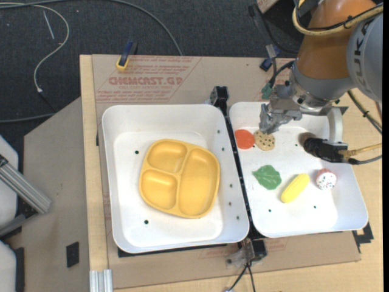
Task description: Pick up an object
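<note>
My gripper (267,128) hangs low over the back left of the right bin (346,224), just above a tan cookie (264,141). An orange-red round piece (244,139) lies to the cookie's left. Toward the front lie a green leafy piece (267,177), a yellow corn-like piece (295,188) and a small white ball with red dots (326,179). Nothing shows between the fingers.
The left bin (121,224) holds a yellow divided plate (180,177). A black clamp (219,94) sits at the back between the bins. Cardboard lies under both bins, with a blue clip (127,53) at its far edge.
</note>
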`<state>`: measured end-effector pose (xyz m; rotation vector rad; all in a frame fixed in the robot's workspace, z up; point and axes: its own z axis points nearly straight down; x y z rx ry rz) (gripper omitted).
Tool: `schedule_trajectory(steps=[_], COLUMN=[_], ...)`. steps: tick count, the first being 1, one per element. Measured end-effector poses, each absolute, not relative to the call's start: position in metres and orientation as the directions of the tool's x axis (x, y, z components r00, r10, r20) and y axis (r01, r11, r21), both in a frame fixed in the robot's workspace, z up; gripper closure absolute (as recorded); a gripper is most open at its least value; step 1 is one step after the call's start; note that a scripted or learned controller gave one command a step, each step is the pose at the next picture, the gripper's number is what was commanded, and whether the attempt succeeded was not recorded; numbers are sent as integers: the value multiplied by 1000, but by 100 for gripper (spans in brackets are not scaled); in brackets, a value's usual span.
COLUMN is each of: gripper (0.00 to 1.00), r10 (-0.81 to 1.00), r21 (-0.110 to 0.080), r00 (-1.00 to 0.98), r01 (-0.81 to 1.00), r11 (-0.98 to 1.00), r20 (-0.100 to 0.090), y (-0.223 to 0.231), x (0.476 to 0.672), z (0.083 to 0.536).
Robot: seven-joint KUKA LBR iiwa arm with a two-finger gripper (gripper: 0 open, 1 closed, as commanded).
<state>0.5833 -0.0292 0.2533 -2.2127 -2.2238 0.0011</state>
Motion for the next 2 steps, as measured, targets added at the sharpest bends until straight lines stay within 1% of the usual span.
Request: schedule_trajectory(steps=[2], gripper=[100], r10=[1000], r21=[-3], r00=[-6], r01=[1000], r11=[6], r20=[3], y=[65], x=[568], z=[252])
